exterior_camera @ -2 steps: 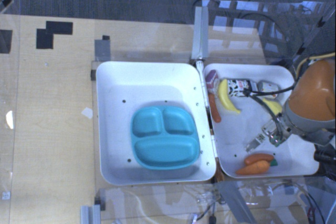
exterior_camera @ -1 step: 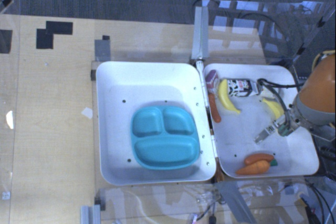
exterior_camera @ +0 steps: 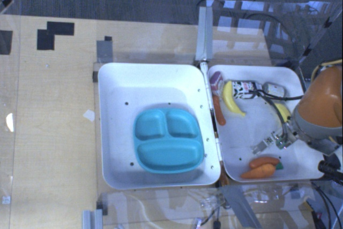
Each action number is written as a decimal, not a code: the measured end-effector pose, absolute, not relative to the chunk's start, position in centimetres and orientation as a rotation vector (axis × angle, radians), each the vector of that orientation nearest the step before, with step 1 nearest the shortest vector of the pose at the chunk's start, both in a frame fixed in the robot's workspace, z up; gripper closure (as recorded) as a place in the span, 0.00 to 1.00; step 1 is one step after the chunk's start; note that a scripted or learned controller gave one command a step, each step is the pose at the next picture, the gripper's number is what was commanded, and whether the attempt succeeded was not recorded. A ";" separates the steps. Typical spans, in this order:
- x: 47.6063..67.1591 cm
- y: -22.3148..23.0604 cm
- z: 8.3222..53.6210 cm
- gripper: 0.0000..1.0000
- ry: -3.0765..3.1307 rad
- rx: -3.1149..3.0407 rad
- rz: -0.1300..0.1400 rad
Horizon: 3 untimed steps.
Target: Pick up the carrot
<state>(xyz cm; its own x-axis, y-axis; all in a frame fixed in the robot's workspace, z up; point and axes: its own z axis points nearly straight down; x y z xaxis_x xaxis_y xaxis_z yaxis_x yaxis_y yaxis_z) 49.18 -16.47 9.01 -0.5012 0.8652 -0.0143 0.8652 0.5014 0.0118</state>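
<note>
Two orange pieces are lying at the right bin's (exterior_camera: 300, 75) front edge; the carrot (exterior_camera: 259, 170) looks light, hard, slick. Gripper (exterior_camera: 266, 143) is hovering just above, fingers apart, holding nothing. I'm guessing mid-body, across its width, grips best.

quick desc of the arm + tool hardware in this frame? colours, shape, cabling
The grey KUKA arm has a bulbous rounded body with a broad glossy orange band above the wrist. At its end sits the small two-finger metal tool, silvery with dark details, on a compact bracket. A black cable shows against the white bin near the arm; where it ends cannot be told. No markings or labels are legible on the arm.
</note>
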 end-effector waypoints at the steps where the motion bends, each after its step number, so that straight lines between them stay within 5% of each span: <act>1: 53.8 -19.3 9.0 0.00 2.583 1.767 0.010; 2: 56.3 -16.3 8.9 0.00 2.450 1.950 0.010; 3: 58.0 -18.0 8.9 0.00 2.424 1.990 0.012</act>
<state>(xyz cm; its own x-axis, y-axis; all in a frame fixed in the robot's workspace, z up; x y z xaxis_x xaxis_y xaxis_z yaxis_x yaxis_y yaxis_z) 57.98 -17.95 8.90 -0.1949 0.9808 0.0003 0.9808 0.1949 0.0097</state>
